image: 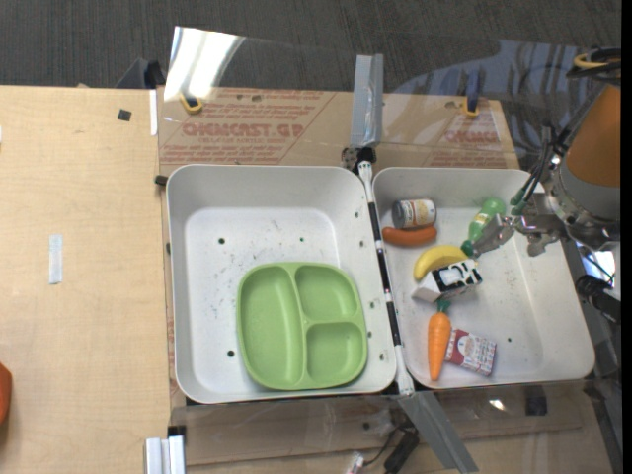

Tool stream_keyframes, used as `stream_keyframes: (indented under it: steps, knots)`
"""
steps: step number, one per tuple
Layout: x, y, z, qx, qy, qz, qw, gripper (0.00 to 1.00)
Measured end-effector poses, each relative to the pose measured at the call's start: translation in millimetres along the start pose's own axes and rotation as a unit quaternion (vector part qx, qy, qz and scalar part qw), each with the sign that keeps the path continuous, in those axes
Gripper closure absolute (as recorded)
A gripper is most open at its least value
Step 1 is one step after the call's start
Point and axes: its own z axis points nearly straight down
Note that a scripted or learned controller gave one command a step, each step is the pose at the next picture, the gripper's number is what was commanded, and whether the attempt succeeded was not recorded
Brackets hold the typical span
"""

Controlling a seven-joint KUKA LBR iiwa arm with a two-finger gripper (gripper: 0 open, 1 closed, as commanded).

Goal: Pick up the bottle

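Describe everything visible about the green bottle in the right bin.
The green bottle is small, of glossy translucent plastic as it looks, with a paler rounded end toward the upper right. It lies tilted in the right bin, near its upper right, just above the banana. The gripper is right beside it; whether they touch is unclear. Any label is too small to read.

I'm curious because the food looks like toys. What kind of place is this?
Probably a robot test lab. A grey arm's claw reaches over two white bins holding a toy banana, a carrot and a green bottle.
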Motion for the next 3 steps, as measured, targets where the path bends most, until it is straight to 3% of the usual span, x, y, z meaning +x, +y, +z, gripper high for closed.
stream_keyframes:
  steps: [1, 2, 3]
  knots:
    - [13.9, 86.1, 83.2, -0.014, -0.004, -0.026, 0.9996, 0.00]
    - [-49.5, 31.3, 102.8, -0.001, 0.000, -0.015, 0.9999, 0.00]
    - [36.7, 62.6, 105.7, -0.001, 0.000, -0.033, 0.9995, 0.00]
